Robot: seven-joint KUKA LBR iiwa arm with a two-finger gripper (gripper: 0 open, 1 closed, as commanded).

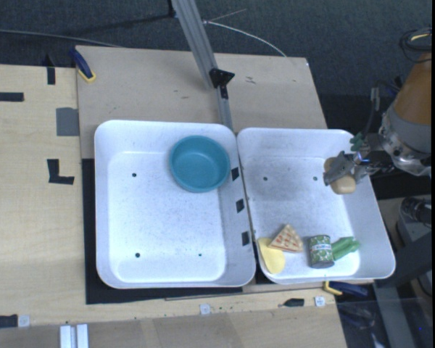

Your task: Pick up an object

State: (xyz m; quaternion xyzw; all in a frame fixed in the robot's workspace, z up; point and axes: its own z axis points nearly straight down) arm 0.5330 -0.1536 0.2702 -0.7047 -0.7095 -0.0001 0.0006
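seemingly the gripper [340, 171] is clamped on a small tan lump [344, 185] by the right bin's [297, 143] far right edge; it looks light, rounded, maybe slippery—best pinched across its middle.

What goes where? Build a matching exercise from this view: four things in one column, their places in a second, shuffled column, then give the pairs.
Things:
1. blue bowl
2. small can
3. tan lump
4. yellow piece

Places:
A. right bin, at its near left corner
B. left bin, by its far right corner
C. right bin, near edge, beside a green piece
D. right bin, right side, at the gripper

Pairs: 1-B, 2-C, 3-D, 4-A
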